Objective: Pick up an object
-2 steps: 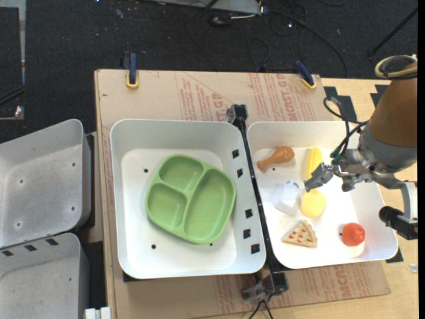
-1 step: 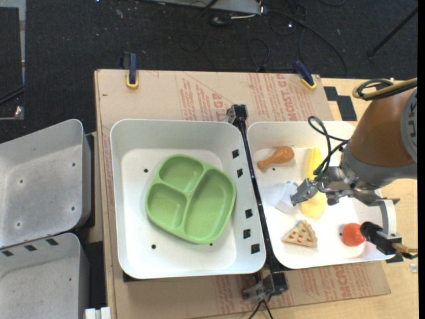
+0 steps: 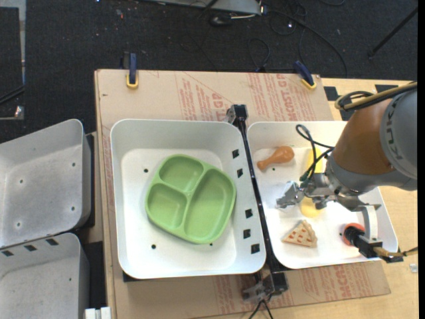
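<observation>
My gripper hangs low over the middle of the right bin, reaching in from the right. Nothing shows in its grasp. A yellow rounded object lies just right of its tip, partly under the wrist. In front of it lies a toy pizza slice. An orange-brown toy drumstick rests at the back left of this bin. A small red object sits at the front right, partly hidden. Another yellow piece peeks out behind the arm.
The left bin holds a green divided plate near its middle. A black divider with clips runs between the two bins. The arm's grey and orange body covers the right bin's far right side.
</observation>
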